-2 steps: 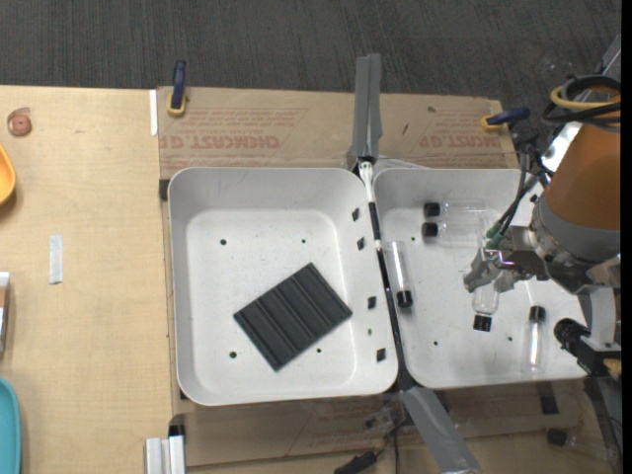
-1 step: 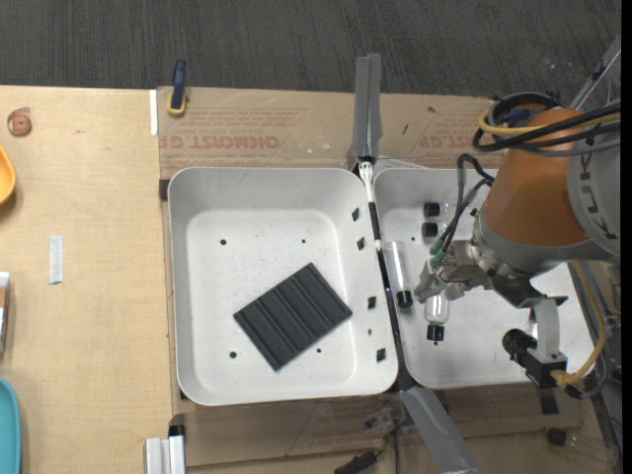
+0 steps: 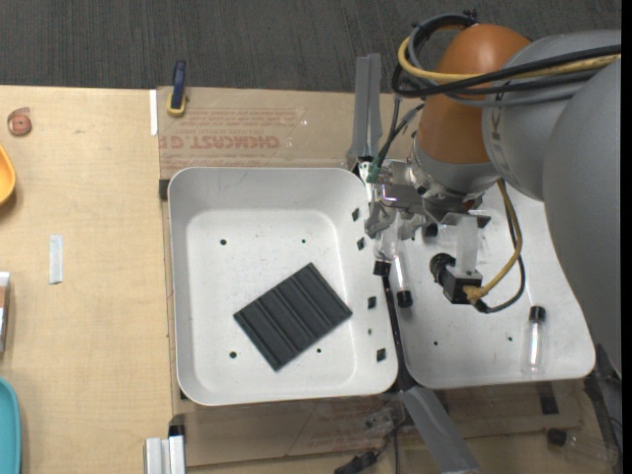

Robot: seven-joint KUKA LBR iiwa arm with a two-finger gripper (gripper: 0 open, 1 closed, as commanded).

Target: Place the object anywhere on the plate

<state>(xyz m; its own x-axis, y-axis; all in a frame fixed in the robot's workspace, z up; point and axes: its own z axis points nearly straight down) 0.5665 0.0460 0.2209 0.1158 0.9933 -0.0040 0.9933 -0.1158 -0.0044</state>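
Left bin: shallow white plastic bin [image 3: 197, 363] with rounded corners and small dark holes in its floor, on the bench's brown cardboard-covered top.
Plate: dark grey, ribbed, rectangular flat plate [image 3: 293, 315], lying turned at an angle on the left bin's floor, toward the lower right part of it. Nothing rests on it.
Right bin: second shallow white bin [image 3: 464, 354], touching the left bin along their shared edge; much of it is covered by the arm.
Object: small, clear, tube-like cylinder with a dark cap [image 3: 534, 335], lying on the right bin's floor near its lower right corner, well apart from the plate and apart from the gripper.
Arm: grey KUKA arm with a rounded orange band [image 3: 474, 67], reaching in from the right, yellow and black cables looped over it.
Gripper: metal two-finger gripper [image 3: 392, 255] hanging over the seam between the two bins, near the upper left of the right bin.
Jaws: cannot tell how they stand; the wrist hardware and cables crowd that spot, and nothing is seen between them.
Bench extras: blue-handled clamp [image 3: 178, 87] at the cardboard's upper left edge; orange dish edge [image 3: 5, 181] at far left.
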